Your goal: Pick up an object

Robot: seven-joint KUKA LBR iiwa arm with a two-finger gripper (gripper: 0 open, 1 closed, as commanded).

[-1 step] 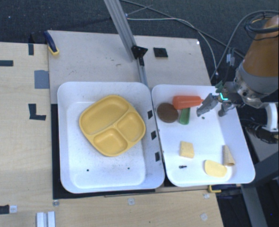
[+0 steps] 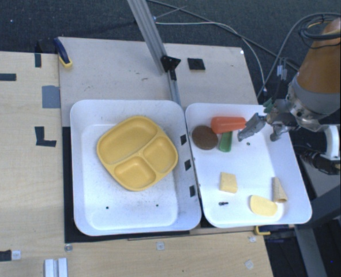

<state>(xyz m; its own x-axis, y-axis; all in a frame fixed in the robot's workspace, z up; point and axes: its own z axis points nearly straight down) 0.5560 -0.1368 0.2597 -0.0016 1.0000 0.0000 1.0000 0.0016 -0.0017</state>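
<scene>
Orange and unmarked, a carrot-like piece [image 2: 228, 123] lay at the upper left of the right bin [image 2: 291, 178], touching a green piece [image 2: 225, 141] and beside a brown disc [image 2: 205, 137]. No writing was legible. Just right, the hand [image 2: 261, 127] hung spread and empty.
</scene>
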